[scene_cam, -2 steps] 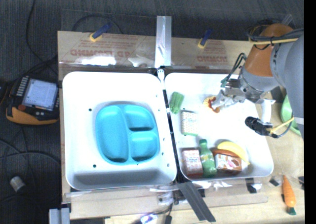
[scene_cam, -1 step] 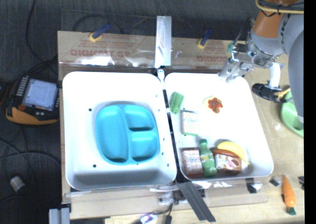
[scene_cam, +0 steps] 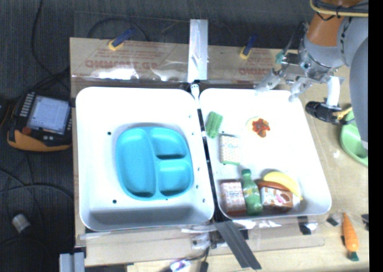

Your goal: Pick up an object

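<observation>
- Objects for picking lie in the right white bin [scene_cam: 311,145], a shallow glossy plastic tray: a green ridged piece [scene_cam: 213,122] at its upper left, a small round red-and-orange item [scene_cam: 261,126] in the upper middle, and a clear wrapped packet [scene_cam: 229,148] just below the green piece.
- Along that bin's lower edge sit a brown packet [scene_cam: 231,196], a green bottle [scene_cam: 250,193], a red carton [scene_cam: 276,198] and a yellow curved banana-like piece [scene_cam: 281,181], crowded together.
- Left white bin [scene_cam: 96,109] holds a blue moulded tray [scene_cam: 154,161] with three compartments.
- Gripper [scene_cam: 293,79] hangs at the upper right of the frame, over the right bin's far rim, holding nothing; whether released or clenched, I cannot tell.
- Surface [scene_cam: 143,58] is pale wood with clear film behind the bins; dark carpet and cables surround it.
</observation>
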Robot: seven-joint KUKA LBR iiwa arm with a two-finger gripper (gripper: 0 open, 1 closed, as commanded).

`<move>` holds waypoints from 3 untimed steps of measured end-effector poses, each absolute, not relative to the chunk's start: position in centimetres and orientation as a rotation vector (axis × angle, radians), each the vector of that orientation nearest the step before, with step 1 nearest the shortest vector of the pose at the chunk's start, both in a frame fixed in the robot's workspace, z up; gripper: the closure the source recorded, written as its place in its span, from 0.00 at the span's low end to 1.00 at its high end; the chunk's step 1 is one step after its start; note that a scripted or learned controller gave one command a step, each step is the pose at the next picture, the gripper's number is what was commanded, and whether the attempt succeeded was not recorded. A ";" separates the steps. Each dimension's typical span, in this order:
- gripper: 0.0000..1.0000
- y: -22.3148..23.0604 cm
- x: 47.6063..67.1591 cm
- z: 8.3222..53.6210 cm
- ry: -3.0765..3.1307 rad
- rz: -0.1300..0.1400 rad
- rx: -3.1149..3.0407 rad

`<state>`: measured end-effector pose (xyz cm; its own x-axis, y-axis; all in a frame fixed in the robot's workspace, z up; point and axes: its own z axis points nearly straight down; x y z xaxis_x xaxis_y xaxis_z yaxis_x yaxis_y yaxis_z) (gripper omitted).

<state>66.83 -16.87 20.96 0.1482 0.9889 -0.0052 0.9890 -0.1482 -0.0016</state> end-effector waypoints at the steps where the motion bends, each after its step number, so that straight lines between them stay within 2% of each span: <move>1: 0.00 -17.5 65.4 10.0 2.055 -0.009 2.376; 2: 1.00 -17.5 65.4 11.0 2.057 -0.012 2.371; 3: 0.00 -17.5 65.4 11.0 2.057 -0.013 2.371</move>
